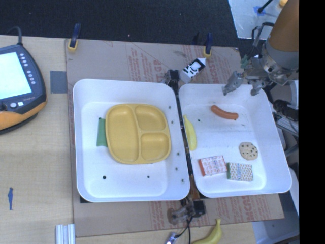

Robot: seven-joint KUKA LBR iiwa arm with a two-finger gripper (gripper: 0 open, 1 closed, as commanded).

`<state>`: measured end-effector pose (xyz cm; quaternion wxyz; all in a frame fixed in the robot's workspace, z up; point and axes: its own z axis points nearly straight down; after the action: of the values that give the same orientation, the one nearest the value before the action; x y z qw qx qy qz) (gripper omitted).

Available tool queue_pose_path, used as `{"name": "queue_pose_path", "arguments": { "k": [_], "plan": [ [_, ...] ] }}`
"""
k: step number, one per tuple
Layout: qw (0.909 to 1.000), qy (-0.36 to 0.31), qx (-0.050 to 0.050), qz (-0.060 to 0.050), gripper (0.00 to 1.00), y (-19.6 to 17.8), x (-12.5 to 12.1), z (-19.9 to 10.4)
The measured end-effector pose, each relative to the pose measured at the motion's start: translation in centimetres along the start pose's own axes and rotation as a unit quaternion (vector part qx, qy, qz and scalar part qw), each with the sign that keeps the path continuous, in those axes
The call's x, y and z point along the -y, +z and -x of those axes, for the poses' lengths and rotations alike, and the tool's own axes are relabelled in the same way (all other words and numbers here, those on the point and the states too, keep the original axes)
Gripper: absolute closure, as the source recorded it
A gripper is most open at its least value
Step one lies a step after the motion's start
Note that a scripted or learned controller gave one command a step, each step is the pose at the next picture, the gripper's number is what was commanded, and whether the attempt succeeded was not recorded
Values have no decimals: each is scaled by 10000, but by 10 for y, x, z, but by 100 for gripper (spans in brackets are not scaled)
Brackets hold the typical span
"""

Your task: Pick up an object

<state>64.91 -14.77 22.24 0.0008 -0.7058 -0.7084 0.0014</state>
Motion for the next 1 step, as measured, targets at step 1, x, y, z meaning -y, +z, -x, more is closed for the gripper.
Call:
{"name": "queue_pose_path", "arguments": {
  "k": [1],
  "plan": [
    [10000, -6, 4, -11, 0, 81, -7, 6]
  ]
}}
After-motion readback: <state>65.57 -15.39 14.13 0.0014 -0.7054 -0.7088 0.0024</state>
